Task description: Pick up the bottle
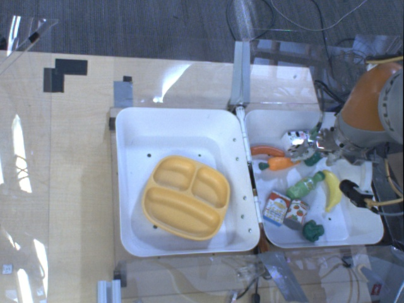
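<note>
My gripper (303, 142) hangs over the far part of the right white bin (363, 232); I cannot tell how it is set, and nothing shows in its hold. The small green plastic bottle (306, 185) lies on its side just below it and nearer the camera, between an orange toy carrot (279, 163) at the gripper's left and a yellow toy banana (332, 190) touching the bottle's far end. Risk, as I judge it: the bottle lies slanted and crowded, so a descent may catch the banana or roll the bottle toward the small red and white carton (275, 208) beside it; the yellow divided plate (185, 197) in the left bin lies well apart.
</note>
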### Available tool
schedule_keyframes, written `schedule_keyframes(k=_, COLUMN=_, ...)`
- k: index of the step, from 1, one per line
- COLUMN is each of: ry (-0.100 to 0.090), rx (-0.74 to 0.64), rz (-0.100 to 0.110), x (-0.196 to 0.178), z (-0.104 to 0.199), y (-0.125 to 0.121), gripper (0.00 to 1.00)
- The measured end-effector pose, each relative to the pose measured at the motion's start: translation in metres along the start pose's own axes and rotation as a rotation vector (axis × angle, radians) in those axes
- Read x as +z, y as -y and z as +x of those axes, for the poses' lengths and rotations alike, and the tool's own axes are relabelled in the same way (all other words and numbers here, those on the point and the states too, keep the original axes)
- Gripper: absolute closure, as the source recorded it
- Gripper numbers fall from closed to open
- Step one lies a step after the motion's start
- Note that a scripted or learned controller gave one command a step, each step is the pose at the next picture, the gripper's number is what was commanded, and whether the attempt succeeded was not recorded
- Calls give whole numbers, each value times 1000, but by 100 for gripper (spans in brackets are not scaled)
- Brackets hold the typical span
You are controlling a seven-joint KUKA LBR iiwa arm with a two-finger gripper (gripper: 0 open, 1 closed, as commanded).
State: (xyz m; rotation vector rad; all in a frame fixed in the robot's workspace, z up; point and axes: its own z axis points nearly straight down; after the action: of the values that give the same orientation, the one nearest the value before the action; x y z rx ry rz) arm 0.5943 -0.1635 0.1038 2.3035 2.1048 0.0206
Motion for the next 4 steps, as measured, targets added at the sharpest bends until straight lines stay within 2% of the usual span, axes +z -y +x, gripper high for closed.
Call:
schedule_keyframes(k=1, ry=-3, rx=-3, rz=3, x=-9, z=2, y=0, gripper=100)
schedule_keyframes(k=2, ry=-2, rx=-3, rz=0, x=-10, z=2, y=-1, gripper=0)
schedule_keyframes(k=3, ry=-5, rx=56, rz=16, x=16, z=-16, y=5, gripper=0)
schedule_keyframes(k=4, ry=-7, rx=53, rz=11, x=4, z=-14, y=2, gripper=100)
